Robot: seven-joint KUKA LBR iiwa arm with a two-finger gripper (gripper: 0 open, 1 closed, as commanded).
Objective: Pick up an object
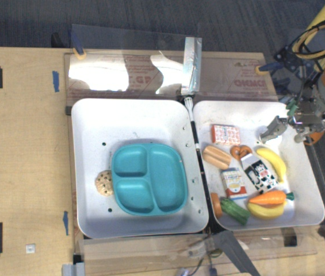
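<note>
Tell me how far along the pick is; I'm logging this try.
Done: nothing looks lifted; the banana, carrot and hot dog all lie in the right bin. In hand: the gripper sits over that bin's upper right, nothing visibly between its fingers. Left: descend, grasp, lift.

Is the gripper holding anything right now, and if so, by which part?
Nothing is held. The grey two-finger gripper hangs over the upper right of the right white bin, with nothing between its fingers, just above the yellow toy banana.
</note>
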